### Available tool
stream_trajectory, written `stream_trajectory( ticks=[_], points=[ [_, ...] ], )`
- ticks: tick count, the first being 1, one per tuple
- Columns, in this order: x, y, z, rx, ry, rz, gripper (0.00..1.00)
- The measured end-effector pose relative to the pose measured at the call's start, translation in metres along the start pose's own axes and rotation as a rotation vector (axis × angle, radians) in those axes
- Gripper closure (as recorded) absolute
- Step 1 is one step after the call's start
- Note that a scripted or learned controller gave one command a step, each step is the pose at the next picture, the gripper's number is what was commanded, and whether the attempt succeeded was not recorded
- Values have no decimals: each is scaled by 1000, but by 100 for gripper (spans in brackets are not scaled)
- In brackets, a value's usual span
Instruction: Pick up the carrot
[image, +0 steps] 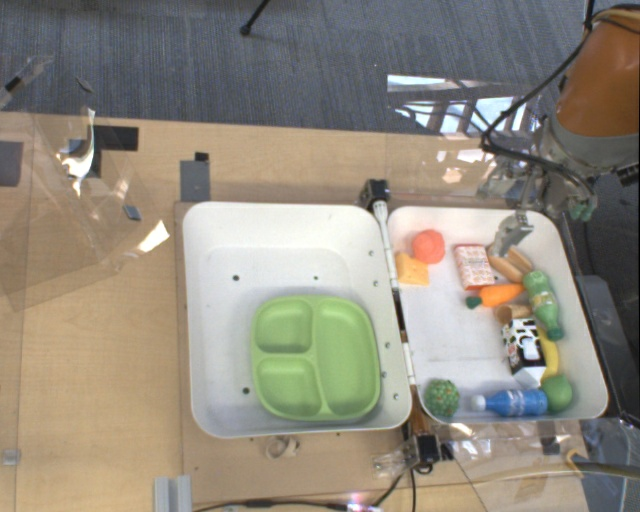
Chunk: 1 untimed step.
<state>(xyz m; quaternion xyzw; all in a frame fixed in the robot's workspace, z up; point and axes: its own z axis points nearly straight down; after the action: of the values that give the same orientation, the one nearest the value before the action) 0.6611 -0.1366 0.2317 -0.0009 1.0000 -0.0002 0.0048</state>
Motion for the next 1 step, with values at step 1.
stream_trajectory(
  ticks=[1],
  points=[
    [29, -56, 56, 0, 3, -223, 0]
  ],
)
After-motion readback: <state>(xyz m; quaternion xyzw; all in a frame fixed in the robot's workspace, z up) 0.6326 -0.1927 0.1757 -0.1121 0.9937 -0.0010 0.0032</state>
